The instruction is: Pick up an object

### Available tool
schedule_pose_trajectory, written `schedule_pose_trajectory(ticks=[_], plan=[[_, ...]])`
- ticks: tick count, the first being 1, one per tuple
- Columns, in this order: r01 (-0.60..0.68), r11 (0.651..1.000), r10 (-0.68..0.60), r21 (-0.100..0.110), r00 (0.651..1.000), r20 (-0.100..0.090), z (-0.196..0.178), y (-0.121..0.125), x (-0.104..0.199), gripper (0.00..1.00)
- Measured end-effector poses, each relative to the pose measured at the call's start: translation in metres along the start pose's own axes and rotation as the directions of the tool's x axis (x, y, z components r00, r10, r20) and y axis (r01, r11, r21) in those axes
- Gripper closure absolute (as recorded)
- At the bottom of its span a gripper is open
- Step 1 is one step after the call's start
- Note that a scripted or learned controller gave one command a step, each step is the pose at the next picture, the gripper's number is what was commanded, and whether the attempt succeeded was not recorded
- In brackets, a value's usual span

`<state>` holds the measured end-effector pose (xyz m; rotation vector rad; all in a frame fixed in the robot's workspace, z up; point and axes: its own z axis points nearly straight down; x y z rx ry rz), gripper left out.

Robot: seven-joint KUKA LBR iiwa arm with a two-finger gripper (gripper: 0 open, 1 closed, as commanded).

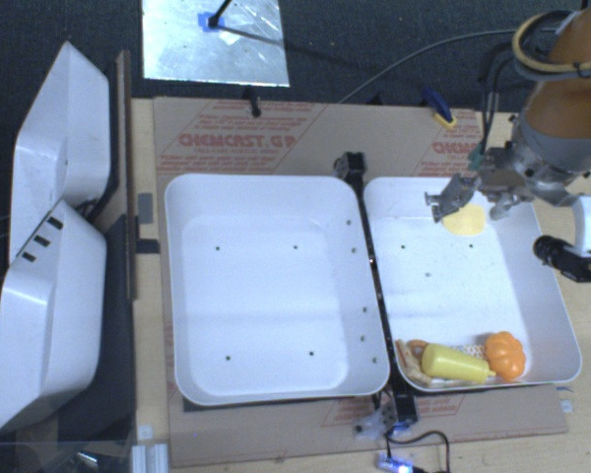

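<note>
Fingers of the gripper [470, 201] are seen spread apart. Just under them, a flat, round, pale yellow thing [465, 222] is seen in the right bin [547, 308].

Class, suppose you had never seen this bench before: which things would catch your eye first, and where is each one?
First the grey arm with its orange band reaching in from the right, its gripper over a pale yellow object at the far side of the right bin. Next, the bright cluster in that bin's near corner: a yellow bottle-like object beside an orange one.
</note>
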<state>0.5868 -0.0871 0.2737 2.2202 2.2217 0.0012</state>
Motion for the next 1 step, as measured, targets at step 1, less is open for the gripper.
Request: schedule_pose_trajectory(ticks=[1], plan=[[0.006,1.0,-0.006,0.001,1.0,0.0,0.0078,-0.0393,0.012,0.0]])
